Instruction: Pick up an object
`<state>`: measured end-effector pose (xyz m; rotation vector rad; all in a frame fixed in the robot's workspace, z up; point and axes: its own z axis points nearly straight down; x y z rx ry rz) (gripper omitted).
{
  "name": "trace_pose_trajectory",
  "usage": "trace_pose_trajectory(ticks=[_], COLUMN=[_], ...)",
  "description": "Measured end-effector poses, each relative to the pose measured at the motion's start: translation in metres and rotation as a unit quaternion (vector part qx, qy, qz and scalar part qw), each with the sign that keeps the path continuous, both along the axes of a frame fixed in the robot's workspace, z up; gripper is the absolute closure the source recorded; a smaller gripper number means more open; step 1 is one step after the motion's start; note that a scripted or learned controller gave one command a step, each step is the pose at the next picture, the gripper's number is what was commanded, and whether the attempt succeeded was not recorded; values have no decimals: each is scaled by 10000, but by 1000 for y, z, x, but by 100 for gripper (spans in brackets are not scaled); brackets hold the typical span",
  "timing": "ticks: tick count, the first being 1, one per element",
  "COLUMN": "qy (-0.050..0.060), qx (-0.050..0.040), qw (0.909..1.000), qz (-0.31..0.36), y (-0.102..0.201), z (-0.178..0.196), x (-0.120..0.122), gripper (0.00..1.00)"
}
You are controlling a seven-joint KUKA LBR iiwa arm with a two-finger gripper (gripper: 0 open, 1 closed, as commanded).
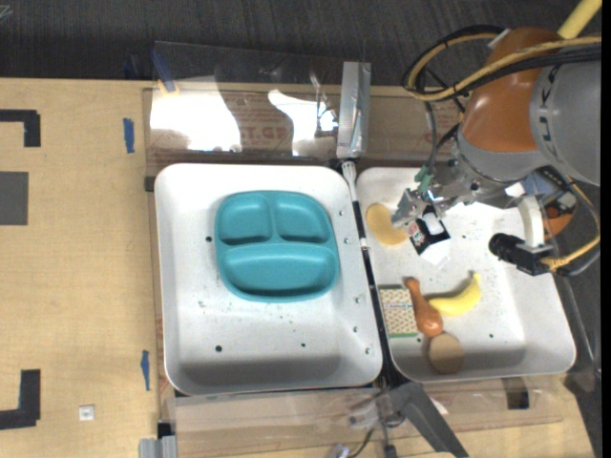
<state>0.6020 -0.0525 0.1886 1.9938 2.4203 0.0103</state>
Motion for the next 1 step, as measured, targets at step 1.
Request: trace_pose_trajectory(ticks=[1], qy=[23], qx=[-10], qw=[10000], qz=[2], y=[-1], z=[7], x=[-1], gripper=[100])
